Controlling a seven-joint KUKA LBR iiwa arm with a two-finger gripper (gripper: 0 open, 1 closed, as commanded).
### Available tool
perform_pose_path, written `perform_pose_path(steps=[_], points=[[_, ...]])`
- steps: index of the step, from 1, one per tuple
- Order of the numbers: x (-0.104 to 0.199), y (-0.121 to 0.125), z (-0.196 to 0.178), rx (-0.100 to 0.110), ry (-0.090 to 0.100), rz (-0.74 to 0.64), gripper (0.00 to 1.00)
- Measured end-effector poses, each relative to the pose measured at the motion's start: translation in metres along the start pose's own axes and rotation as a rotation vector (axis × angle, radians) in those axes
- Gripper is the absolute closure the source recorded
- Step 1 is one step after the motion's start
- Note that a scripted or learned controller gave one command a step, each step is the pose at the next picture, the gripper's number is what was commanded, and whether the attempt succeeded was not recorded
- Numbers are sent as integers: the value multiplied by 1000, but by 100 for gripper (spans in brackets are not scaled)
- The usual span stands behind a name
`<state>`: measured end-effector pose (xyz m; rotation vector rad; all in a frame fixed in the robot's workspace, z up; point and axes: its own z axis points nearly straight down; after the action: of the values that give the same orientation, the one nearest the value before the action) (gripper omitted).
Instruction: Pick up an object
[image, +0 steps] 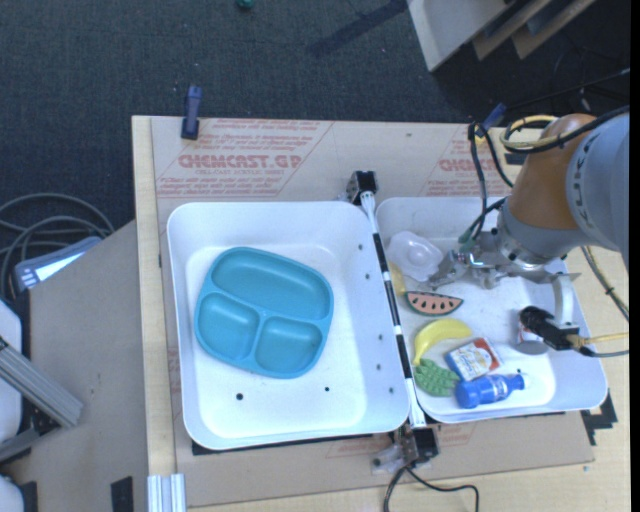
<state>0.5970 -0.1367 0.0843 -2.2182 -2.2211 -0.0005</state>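
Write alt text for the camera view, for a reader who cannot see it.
A grey robot arm reaches from the right over the right white bin, which holds a watermelon slice toy, banana, blue bottle and other small items. The left bin holds a blue divided plate.

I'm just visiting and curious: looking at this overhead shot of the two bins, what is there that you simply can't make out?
- Gripper: the metal parts blur together over the right bin, so open or shut is unclear.
- Clear object: see-through against white plastic, so its shape is unclear.
- Small red packet: print too small to read.
- Green item: partly tucked under the yellow banana and blue bottle.
- Arm: cut off by the camera view's right edge.
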Motion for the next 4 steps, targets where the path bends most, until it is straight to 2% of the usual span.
perform_pose_path(steps=[1, 2, 3, 4], points=[[5, 44, 6, 75, 7, 20, 0], [15, 5, 0, 0, -2, 2, 0], [-28, 32, -19, 24, -2, 9, 0], [-64, 1, -35, 0, -2, 2, 0]])
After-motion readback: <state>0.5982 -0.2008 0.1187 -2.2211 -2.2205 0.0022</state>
